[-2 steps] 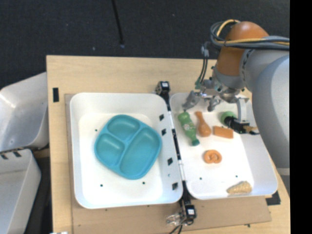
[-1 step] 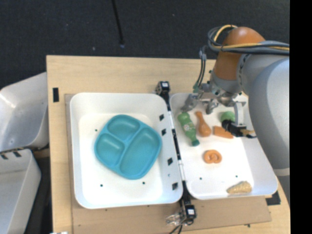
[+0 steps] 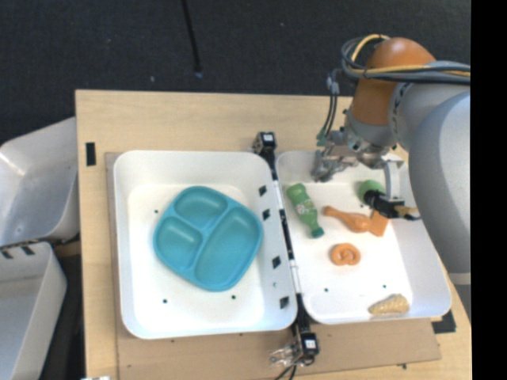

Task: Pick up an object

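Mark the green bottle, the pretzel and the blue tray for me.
green bottle (image 3: 304,208), camera view, middle of its body.
pretzel (image 3: 345,254), camera view, on its orange loop.
blue tray (image 3: 207,237), camera view, at the ridge where its compartments meet.

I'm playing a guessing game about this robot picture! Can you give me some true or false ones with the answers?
1. The blue divided plate lies in the left bin. True.
2. The green bottle stands upright. False: it lies on its side in the right bin, near the wall between the bins.
3. The end effector hangs over the right bin's far end. True.
4. The orange pretzel-shaped ring sits on the blue plate. False: it lies on the right bin's floor.
5. A tan piece lies near the right bin's front edge. True.
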Controlling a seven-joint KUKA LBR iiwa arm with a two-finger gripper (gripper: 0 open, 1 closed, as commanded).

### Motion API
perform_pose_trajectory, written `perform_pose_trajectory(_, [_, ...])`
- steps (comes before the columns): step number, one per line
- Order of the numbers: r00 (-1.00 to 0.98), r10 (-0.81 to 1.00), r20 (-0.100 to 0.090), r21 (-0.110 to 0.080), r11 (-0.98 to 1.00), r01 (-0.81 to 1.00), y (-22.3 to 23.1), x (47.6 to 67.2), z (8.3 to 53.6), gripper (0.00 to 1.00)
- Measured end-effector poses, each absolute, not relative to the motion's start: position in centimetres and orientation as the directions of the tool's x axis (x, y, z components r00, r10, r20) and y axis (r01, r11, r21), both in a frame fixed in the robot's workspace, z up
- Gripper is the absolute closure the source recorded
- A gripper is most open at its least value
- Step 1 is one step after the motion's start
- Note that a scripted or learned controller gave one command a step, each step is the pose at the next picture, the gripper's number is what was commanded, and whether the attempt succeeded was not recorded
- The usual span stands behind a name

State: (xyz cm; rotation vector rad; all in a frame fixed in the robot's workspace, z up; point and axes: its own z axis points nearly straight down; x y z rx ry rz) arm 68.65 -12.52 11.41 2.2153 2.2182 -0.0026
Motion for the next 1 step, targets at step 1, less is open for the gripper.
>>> perform_pose_trajectory(1, [-0.004, 1.0, 0.0, 0.006, 0.004, 1.0, -11.61, 68.61, 17.12, 1.0])
